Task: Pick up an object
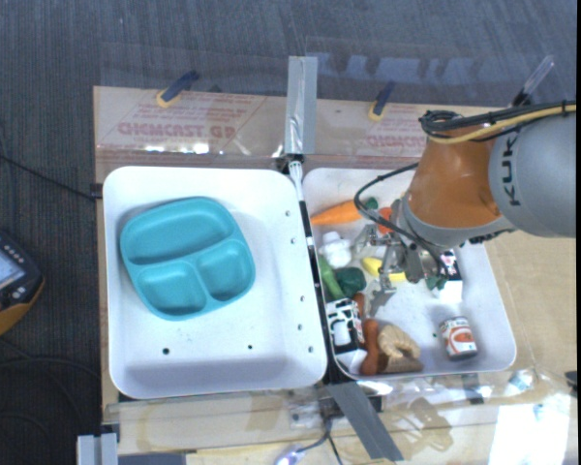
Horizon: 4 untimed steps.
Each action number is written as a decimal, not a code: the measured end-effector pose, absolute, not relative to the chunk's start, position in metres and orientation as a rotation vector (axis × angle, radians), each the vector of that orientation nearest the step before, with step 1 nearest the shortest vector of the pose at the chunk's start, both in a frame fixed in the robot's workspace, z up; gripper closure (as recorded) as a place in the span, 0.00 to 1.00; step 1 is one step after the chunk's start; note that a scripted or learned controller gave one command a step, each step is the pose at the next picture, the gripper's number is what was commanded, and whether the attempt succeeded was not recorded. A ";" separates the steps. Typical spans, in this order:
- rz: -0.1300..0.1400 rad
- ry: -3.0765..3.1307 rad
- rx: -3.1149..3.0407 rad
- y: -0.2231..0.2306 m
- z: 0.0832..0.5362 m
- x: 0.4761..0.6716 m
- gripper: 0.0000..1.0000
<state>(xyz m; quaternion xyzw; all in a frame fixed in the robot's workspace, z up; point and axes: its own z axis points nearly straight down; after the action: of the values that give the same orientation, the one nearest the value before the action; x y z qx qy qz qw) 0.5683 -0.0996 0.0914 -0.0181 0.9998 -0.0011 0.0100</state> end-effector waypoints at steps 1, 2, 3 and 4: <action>-0.004 3.121 -0.034 -0.098 0.092 0.554 0.00; -0.006 3.127 -0.146 -0.099 0.090 0.590 0.00; 0.000 3.122 0.058 -0.101 0.091 0.563 0.00; -0.001 3.130 0.059 -0.099 0.090 0.580 0.00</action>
<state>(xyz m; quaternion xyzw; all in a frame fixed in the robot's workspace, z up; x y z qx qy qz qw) 0.5803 -0.0994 0.0905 0.0187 0.9998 -0.0004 0.0054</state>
